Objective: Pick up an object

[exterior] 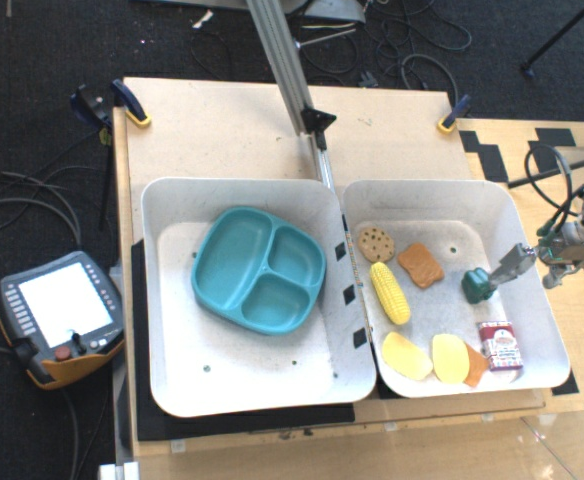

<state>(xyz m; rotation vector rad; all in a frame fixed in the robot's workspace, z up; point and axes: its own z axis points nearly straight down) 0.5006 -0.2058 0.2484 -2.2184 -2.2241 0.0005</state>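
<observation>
The right bin (pixel 502 200) holds several toy foods. A round cookie (pixel 375 242) lies beside an orange-brown slab (pixel 421 265), with a yellow corn cob (pixel 390 292) below them. Near the front are a pale yellow piece (pixel 405 356), a yellow-orange piece (pixel 452 359) and a small red box (pixel 500 346). A small green object (pixel 476 286) sits right of centre. My gripper (pixel 532 256) reaches in over the bin's right rim, and a grey part of it ends right at the green object. I see nothing lifted off the bin floor.
The left bin (pixel 162 268) bears a teal divided plate (pixel 260 269). A metal pole (pixel 284 53) slants down to the wall between the bins. Clamps sit at the board's back corners, and a teach pendant (pixel 57 313) lies on the floor at left.
</observation>
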